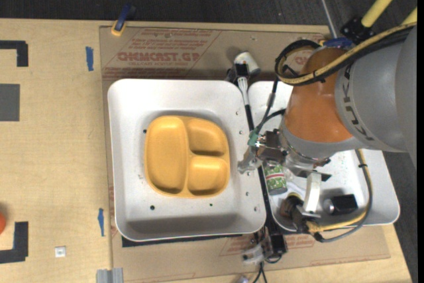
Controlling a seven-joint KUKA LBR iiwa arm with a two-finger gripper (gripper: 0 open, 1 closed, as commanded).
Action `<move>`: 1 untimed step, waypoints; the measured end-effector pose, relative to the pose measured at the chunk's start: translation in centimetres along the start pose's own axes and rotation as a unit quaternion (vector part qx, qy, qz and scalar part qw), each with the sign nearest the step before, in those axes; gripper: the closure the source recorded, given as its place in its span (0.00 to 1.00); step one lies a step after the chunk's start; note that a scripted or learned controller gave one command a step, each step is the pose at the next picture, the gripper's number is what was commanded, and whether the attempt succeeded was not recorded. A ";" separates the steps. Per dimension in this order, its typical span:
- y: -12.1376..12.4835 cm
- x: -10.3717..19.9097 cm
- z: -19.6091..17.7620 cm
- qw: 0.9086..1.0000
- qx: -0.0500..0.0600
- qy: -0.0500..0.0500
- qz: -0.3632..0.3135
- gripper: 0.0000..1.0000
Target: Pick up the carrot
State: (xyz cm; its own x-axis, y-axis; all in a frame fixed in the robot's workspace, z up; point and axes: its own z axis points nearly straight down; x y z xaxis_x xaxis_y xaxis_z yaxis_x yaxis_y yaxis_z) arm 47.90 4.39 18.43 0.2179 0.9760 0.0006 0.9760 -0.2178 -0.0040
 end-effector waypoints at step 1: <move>3.4 6.5 4.2 0.998 -0.001 -0.001 0.058 0.00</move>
State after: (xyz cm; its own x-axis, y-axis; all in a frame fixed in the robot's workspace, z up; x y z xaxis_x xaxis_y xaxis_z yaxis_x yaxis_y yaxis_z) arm 52.57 9.98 14.19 0.3300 0.9440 -0.0025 0.9440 -0.3300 -0.0012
